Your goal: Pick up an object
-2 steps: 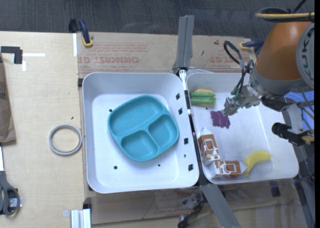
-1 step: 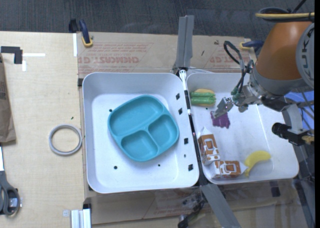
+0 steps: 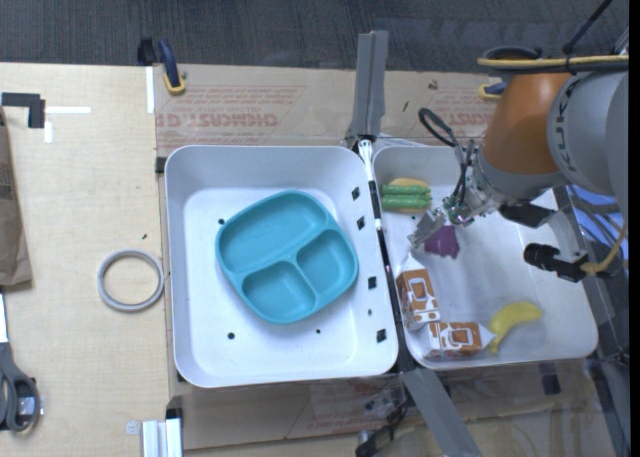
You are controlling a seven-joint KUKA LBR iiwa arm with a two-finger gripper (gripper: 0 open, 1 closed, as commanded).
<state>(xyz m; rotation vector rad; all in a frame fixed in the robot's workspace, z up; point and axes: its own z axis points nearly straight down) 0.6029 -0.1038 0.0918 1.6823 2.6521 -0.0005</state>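
In the right bin (image 3: 560, 340), my gripper (image 3: 437, 227) hangs over the upper left part, reaching down from the orange-banded wrist (image 3: 520, 135). A small purple object (image 3: 442, 243) sits right at the gripper's tip, touching or just under it; I cannot tell whether it is gripped. A green and yellow object (image 3: 405, 193) lies just above and left of the gripper, near the bin's left wall. An orange and white packet (image 3: 418, 298) and a second one (image 3: 455, 339) lie at the lower left. A yellow banana (image 3: 512, 321) rests at the lower right.
The left bin (image 3: 190, 275) holds a teal divided plate (image 3: 288, 256). A grey ring (image 3: 131, 279) lies on the bench to the left, with scissors (image 3: 18, 395) at the bench's lower left corner. A grey divider post (image 3: 371, 80) stands between the bins at the back.
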